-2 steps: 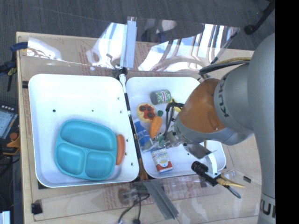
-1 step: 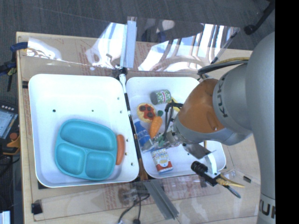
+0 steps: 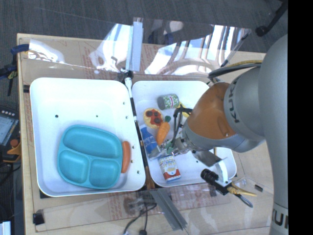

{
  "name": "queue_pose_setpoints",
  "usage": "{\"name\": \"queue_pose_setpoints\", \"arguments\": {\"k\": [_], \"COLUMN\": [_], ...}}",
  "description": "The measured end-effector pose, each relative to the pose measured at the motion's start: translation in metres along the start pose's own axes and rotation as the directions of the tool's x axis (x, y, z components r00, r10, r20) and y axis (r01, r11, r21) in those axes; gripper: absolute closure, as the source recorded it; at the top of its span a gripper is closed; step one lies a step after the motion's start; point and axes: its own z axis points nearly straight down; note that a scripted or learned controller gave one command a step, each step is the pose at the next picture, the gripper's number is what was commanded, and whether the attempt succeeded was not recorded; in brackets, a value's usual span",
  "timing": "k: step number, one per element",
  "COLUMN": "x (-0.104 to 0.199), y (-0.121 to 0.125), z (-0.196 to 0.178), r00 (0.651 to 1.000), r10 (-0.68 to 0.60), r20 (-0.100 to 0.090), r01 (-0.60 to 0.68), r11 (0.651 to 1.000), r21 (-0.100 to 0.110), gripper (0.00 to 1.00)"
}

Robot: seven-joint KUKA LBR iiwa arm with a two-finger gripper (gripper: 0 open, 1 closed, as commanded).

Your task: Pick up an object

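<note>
The right bin (image 3: 146, 96) holds several small items. A green can (image 3: 168, 101) lies at the back, and a pizza slice toy (image 3: 153, 117) and an orange carrot (image 3: 163, 131) sit in front of it. A blue packet (image 3: 148, 139) rests by the left wall, and a small red and white carton (image 3: 169, 168) stands near the front. My gripper (image 3: 171, 144) is low in this bin, just right of the blue packet, below the carrot and above the carton. The orange wrist (image 3: 210, 119) hides most of it.
The left bin (image 3: 73, 94) holds a blue compartment tray (image 3: 89, 156) with an orange sausage (image 3: 126, 156) along its right side. The arm covers the right half of the right bin. Clear plastic sheeting (image 3: 171, 53) lies behind both bins.
</note>
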Motion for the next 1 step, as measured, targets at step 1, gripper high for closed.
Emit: {"name": "queue_pose_setpoints", "arguments": {"k": [1], "x": [0.0002], "y": [-0.0001], "z": [-0.0001], "r00": [1.000], "r10": [-0.011], "r20": [0.000], "r01": [0.011], "r11": [1.000], "r21": [0.000], "gripper": [0.00]}}
